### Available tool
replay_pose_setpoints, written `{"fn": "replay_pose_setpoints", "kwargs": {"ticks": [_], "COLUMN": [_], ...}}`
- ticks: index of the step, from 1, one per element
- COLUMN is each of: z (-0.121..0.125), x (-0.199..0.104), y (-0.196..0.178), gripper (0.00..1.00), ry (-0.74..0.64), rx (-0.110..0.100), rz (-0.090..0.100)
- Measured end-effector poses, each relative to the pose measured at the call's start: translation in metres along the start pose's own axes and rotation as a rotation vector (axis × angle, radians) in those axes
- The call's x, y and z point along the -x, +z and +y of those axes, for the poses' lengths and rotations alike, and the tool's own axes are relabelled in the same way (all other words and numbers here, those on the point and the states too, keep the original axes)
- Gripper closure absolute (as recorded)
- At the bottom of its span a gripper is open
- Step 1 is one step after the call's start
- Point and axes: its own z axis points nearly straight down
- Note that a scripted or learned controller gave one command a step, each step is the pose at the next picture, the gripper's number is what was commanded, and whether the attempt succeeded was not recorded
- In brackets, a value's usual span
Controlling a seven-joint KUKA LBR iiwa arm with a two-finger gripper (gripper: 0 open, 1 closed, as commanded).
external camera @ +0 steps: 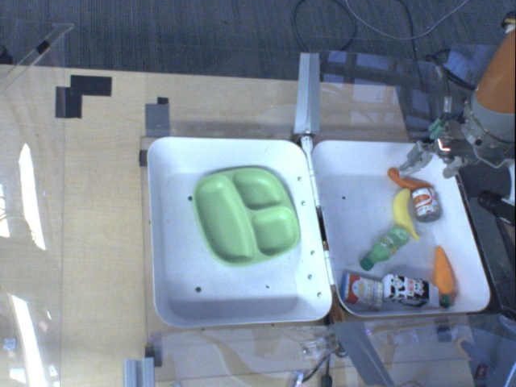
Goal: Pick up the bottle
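A: Nearest the camera, along the right bin's [476, 240] front wall: lay a milk carton [393, 290] on its side, cow-patterned, red cap end toward the left

B: And the bottle?

A: Found the green bottle [384, 248] just behind the carton, lying on its side and tilted, cap toward the front-left; touched or nearly touched the banana [403, 213] at its upper end

B: Anything else there?

A: Saw a small can [426, 203] right of the banana, a carrot [409, 181] behind both, a second carrot [443, 275] by the carton's right end

B: Gripper?

A: Hovered the gripper [435, 158] over the bin's back right corner, fingers spread open, gripping nothing, well apart from the bottle

B: Left bin?

A: Held a green divided plate [245, 214] in the left bin [173, 240], on the wooden counter [89, 216]
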Motion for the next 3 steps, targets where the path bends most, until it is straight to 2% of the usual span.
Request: {"fn": "replay_pose_setpoints", "kwargs": {"ticks": [1, 2, 3], "z": [-0.053, -0.089, -0.115], "x": [-0.051, 0.021, -0.006], "y": [0.14, 0.141, 0.14], "gripper": [0.0, 0.0, 0.0], "ry": [0.04, 0.018, 0.088], "rx": [0.006, 0.008, 0.012], "rz": [0.001, -0.004, -0.003]}}
